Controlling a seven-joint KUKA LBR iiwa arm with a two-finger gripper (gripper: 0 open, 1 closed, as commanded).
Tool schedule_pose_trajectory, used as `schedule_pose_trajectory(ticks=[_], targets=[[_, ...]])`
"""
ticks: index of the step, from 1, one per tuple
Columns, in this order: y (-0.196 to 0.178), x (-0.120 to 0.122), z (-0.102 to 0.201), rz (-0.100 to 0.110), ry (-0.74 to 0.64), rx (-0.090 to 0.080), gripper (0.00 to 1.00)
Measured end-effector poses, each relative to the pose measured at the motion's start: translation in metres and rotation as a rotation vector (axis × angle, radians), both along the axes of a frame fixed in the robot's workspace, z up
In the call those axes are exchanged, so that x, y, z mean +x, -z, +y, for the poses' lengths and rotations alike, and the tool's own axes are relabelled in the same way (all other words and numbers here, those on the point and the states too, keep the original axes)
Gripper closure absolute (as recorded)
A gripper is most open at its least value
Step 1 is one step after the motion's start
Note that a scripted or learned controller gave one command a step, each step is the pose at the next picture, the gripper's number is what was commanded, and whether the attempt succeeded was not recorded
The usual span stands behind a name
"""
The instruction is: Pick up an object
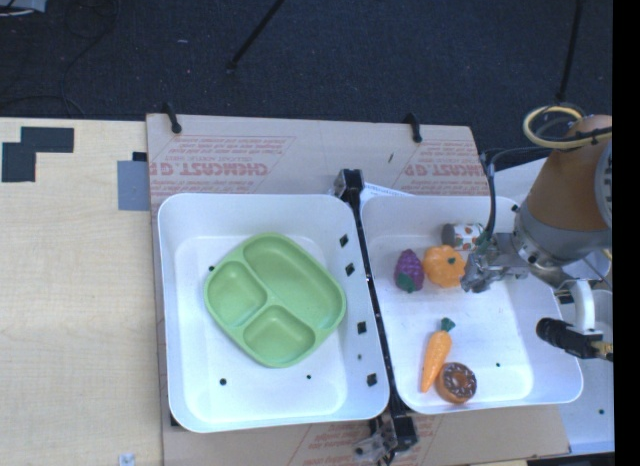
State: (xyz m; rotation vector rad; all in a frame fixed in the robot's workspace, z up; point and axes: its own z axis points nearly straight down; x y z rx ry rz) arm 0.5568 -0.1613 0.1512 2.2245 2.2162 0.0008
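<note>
The right bin (545,379) holds several toys. An orange round fruit (443,266) lies near its middle, with a purple grape bunch (408,270) just left of it. A small white and brown object (462,235) sits behind the fruit. Toward the front lie a carrot (435,354) and a chocolate donut (457,382). My gripper (479,274) hangs low in the bin, right beside the orange fruit's right side. The arm's grey body and orange band come in from the right. I see nothing held.
The left bin (190,374) holds a green divided plate (275,299). A black divider (362,299) runs between the bins. Cardboard lies under both bins, and a cable loops over the arm at the right.
</note>
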Motion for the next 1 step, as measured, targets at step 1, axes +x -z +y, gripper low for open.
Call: schedule_pose_trajectory(ticks=[1], targets=[[-0.0431,0.0018,0.0031,-0.001,-0.005,0.001,1.0]])
